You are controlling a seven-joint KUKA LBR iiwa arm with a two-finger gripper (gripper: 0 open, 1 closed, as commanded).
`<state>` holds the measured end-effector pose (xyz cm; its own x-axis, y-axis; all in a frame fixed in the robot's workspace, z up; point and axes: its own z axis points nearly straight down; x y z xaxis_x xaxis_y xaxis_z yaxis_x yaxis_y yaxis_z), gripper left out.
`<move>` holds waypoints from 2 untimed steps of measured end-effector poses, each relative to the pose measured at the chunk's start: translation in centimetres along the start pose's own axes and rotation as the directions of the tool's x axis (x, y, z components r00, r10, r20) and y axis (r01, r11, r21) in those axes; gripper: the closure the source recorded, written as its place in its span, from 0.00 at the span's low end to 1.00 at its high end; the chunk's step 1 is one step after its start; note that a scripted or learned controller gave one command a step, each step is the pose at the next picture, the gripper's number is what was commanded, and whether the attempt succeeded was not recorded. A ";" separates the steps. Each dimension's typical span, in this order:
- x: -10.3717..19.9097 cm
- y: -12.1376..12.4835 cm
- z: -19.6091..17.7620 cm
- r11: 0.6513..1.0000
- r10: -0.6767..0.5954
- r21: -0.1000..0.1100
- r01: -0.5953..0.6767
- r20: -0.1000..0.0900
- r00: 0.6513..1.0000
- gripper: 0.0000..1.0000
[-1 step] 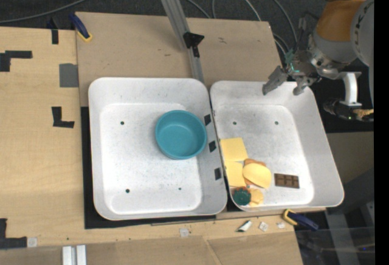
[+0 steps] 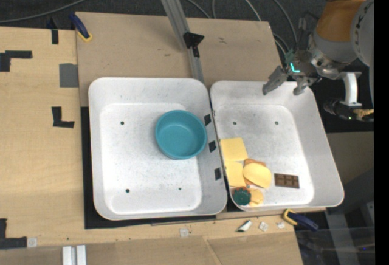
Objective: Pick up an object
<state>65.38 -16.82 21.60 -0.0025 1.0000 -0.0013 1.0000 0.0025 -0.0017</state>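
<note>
A: What colours are the bins?
B: Both bins are white, peppered with fine dark specks. The bowl is teal blue.
A: And the small things on the right?
B: The squares are pale yellow, the disc yellow-orange with a tan edge, the cap dark teal, the bar dark brown.
A: The rest?
B: The counter is tan with black tape marks. The arm is orange and grey; the gripper is dark grey.
</note>
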 end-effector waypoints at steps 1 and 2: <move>0.5 0.1 4.4 1.000 0.000 0.003 0.000 -0.001 1.000 0.00; -0.3 -0.3 10.3 1.000 0.001 0.006 -0.001 -0.001 1.000 0.00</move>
<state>65.06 -17.16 11.30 -0.0015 1.0000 -0.0007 1.0000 0.0015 -0.0073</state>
